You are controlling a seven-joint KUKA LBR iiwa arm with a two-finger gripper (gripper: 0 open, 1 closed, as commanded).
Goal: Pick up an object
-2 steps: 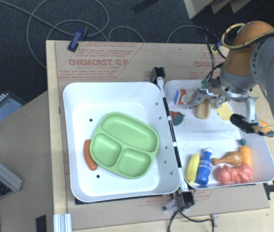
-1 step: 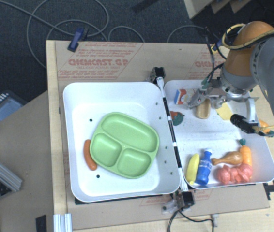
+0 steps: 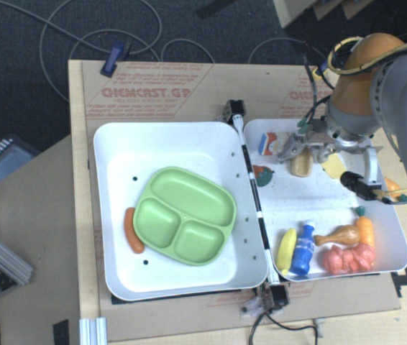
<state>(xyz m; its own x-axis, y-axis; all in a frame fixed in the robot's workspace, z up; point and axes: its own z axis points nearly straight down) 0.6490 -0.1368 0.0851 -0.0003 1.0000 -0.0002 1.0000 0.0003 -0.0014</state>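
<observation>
Cardboard covers the bench under two white bins. From my seat I see the arm (image 3: 383, 85) reaching in from the right over the right bin (image 3: 398, 254), its gripper (image 3: 305, 149) low at the far end. I cannot tell whether it is open or closed. A tan lump (image 3: 302, 164) sits right under it, touching or nearly so; I can't say it is held. Nearer me lie a banana (image 3: 287, 249), blue bottle (image 3: 303, 249), drumstick (image 3: 338, 235), carrot (image 3: 365, 230) and pink lump (image 3: 346, 259). In the left bin (image 3: 113, 164), a green tray (image 3: 183, 214) beside a sausage (image 3: 133, 230).
</observation>
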